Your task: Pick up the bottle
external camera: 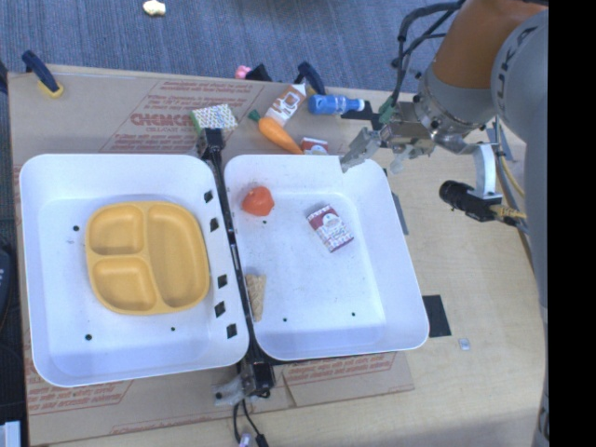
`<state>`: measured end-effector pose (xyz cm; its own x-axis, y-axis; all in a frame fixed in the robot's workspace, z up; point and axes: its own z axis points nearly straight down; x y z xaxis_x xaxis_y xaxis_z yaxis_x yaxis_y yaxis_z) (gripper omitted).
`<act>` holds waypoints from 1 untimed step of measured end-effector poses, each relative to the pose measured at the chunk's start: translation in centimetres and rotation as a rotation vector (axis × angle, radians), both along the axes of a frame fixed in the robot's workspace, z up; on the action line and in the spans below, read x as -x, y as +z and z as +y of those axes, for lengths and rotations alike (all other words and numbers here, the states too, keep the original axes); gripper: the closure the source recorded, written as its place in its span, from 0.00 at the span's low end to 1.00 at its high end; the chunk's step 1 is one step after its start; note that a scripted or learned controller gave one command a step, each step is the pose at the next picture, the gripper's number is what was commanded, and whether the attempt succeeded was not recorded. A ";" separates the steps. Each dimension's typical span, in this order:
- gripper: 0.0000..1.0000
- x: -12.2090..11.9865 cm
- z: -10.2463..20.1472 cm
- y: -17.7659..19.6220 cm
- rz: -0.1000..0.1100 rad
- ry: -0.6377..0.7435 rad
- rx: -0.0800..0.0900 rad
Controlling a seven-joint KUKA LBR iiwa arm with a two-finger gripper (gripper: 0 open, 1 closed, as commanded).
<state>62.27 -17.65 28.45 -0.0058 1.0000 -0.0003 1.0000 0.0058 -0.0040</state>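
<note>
A blue bottle (335, 105) lies on its side on the cardboard behind the right bin (391, 287). Beside it, to the left, lies a white bottle with an orange label (285, 104). My gripper (374, 159) hangs over the back right corner of the right bin, a little in front of and to the right of the blue bottle. Its two fingers stand apart with nothing between them, so it is open.
In the right bin lie a red toy (258, 200), a red-and-white packet (331, 228) and a tan wafer (254, 294). An orange carrot (277, 135) rests behind the bin. The left bin (47, 333) holds a yellow divided plate (147, 256).
</note>
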 end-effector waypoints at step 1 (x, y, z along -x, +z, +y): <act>0.00 5.4 1.4 -13.0 0.004 -0.057 -0.002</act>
